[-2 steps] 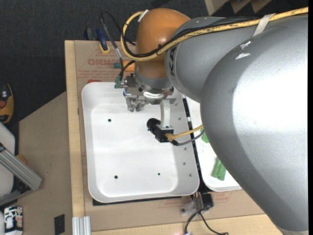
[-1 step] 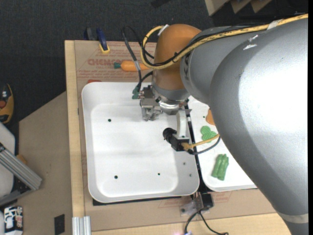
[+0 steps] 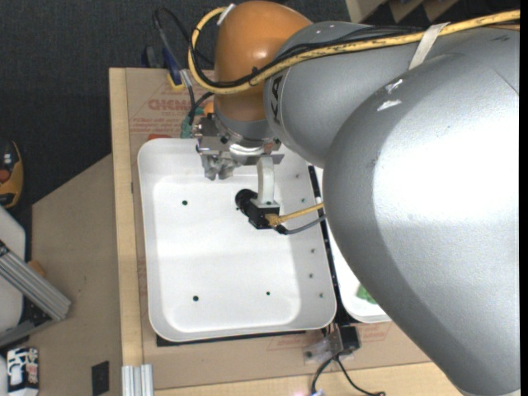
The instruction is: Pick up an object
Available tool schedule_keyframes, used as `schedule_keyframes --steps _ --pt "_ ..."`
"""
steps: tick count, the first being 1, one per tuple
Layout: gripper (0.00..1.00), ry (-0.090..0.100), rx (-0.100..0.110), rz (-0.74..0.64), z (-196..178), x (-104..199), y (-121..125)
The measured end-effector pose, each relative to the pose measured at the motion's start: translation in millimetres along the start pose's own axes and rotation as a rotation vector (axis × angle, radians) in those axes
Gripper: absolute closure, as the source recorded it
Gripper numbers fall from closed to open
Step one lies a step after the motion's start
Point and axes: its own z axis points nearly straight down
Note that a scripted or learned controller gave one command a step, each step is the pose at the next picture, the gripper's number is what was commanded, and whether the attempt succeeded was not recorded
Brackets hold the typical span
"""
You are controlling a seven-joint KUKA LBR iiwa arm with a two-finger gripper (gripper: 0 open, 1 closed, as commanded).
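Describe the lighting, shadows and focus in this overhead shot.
Camera view: even, soft light; the left bin is bright white with a faint grey shadow across its middle and no hard glare. The arm, close to the lens, looks huge and slightly soft. The end effector and the bin's rim are reasonably sharp. The floor at upper left is dark.

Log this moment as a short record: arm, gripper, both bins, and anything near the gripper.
arm: grey arm with orange band, reaching in from the right, covering much of the view
gripper: gripper low over the far end of the left bin; nothing seen between its fingers
left bin: left bin white, floor bare where it shows
right bin: right bin mostly hidden by the arm; a green patch shows
near gripper: black fitting with cable on the arm
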Motion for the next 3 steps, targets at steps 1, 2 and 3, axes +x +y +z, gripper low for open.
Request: schedule_keyframes --steps 1,2,3 --pt "1.00 -0.002 0.001 0.004 -7 18 41" --pt "1.00 -0.006 0.015 0.012 41 -27 16" --pt "1.00 -0.004 0.005 0.011 61 -60 44"
